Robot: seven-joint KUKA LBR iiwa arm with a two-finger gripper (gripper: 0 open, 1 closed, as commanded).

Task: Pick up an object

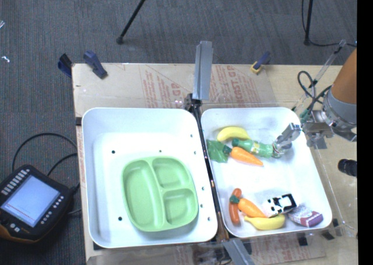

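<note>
Where green bottle [257,148] ends, hand [283,143] touching.

A handheld control pendant [32,202] with a lit screen lies on the grey carpet at the lower left of the frame, its black cable looping behind it. Blue clamps [94,63] grip the worktop's [151,86] upper left edge. Tripod legs [140,4] cross the carpet at upper centre.
</note>
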